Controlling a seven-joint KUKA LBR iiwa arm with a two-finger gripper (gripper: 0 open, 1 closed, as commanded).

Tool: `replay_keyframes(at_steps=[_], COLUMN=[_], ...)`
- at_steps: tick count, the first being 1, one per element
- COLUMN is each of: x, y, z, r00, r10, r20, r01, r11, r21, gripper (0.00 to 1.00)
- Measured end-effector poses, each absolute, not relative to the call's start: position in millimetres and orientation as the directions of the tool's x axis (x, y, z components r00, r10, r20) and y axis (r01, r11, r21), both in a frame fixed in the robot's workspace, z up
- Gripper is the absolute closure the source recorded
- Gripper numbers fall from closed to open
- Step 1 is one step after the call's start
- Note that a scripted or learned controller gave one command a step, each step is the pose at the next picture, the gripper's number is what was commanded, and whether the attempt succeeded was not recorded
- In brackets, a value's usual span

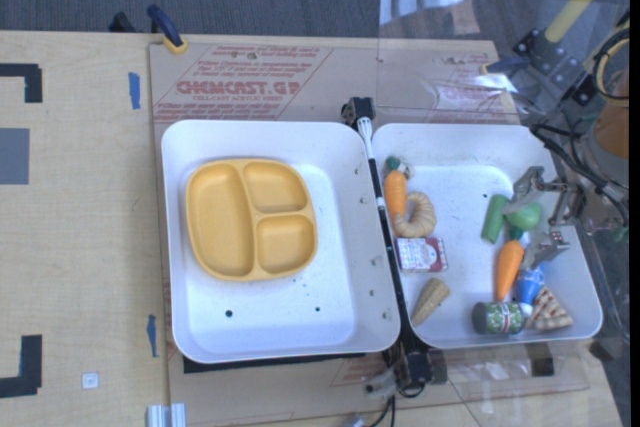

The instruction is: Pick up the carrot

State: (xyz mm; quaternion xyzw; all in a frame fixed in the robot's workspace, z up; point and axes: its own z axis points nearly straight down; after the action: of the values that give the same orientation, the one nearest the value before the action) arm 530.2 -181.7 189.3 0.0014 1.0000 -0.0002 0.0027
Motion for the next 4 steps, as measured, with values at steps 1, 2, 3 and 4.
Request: replay_keyframes(at_steps=[1,2,3,4], x=[518.2,520.7,527.4,513.6], y=[-176,-193,-192,-178], z=[101,90,105,93], r00=[-0.947,-0.999,-0.998,-0.898], r10=[-0.321,-0.047,-0.049,-0.439], r20=[-0.013,-0.015,-0.035,-0.020], r01=[-0.321,-0.047,-0.049,-0.439], r11=[0.947,0.999,0.999,0.898], r21=[-0.006,-0.001,-0.007,-0.017], gripper=[0.00,0.00,1.00,1.00])
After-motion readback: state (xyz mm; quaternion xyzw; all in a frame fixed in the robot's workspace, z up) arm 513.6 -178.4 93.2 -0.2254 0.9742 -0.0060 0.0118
